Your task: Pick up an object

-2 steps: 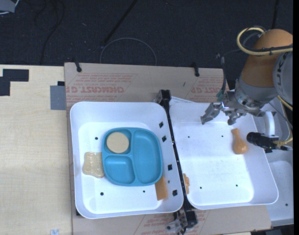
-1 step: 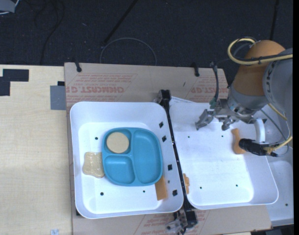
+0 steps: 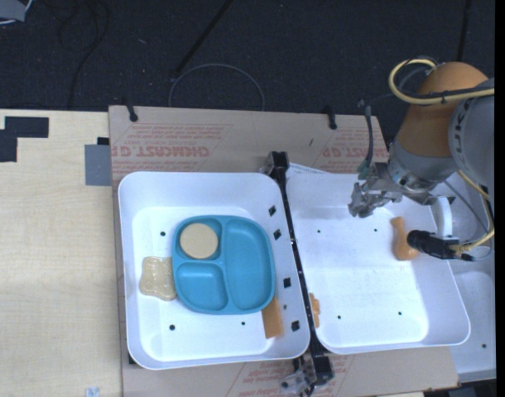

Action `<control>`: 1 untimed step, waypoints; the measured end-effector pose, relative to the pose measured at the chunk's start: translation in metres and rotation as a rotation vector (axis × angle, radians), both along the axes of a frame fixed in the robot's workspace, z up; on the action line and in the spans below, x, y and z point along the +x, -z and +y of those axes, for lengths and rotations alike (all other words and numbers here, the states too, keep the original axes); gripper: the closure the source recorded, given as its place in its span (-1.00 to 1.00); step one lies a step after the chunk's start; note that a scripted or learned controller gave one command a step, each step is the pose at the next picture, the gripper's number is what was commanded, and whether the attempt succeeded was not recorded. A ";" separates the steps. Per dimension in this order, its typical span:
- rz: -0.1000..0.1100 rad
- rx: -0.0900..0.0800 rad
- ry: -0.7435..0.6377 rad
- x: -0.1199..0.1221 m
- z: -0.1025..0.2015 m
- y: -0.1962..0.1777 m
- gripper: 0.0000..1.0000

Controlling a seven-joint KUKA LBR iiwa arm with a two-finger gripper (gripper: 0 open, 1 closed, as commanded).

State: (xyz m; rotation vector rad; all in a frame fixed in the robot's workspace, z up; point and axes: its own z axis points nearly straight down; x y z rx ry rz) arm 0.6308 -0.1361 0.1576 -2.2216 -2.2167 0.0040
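Note:
My gripper [image 3: 367, 200] hangs over the far part of the right bin [image 3: 377, 337], close to its back wall. An orange curved piece [image 3: 401, 240] lies in the right bin to the right of the gripper and a little nearer, apart from it. In the left bin [image 3: 145, 337] sits a blue divided plate [image 3: 228, 271] with a tan round disc [image 3: 198, 240] in its back-left compartment. A pale beige piece [image 3: 157, 278] lies against the plate's left edge. A brown-orange block [image 3: 271, 321] rests at the plate's front right.
A small orange bit [image 3: 315, 308] sits by the black divider [image 3: 287, 238] between the bins, on the right bin's side. The bins stand on a cardboard sheet [image 3: 194, 139]. The arm [image 3: 439, 114] comes in from the right over the right bin's far corner.

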 end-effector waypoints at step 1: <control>-0.006 -0.001 -0.003 0.007 0.003 -0.045 1.00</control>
